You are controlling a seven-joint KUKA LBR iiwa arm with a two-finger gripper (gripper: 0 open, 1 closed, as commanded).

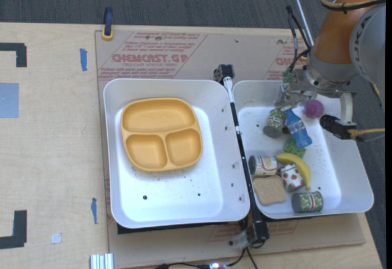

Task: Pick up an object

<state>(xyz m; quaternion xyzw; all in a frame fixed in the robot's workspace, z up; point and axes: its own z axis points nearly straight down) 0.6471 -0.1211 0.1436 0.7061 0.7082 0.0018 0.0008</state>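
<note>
The right bin (349, 163) holds a heap of small objects. A greenish can (275, 122) lies next to a blue bottle (299, 129), with a purple ball (314, 108) behind them. Nearer the front are a banana (297, 165), a labelled can (264, 165), a slice of toast (269, 190), a small red-and-white can (291, 178) and a green can (307, 201). My gripper (289, 100) hangs low over the bin's back part, just above the greenish can and the blue bottle. I see nothing lifted in it.
The left bin (116, 157) holds a yellow three-part plate (162, 133). A black divider bar (237, 139) runs between the bins. A black part of the arm with a yellow cable (343, 128) reaches over the right bin's right side.
</note>
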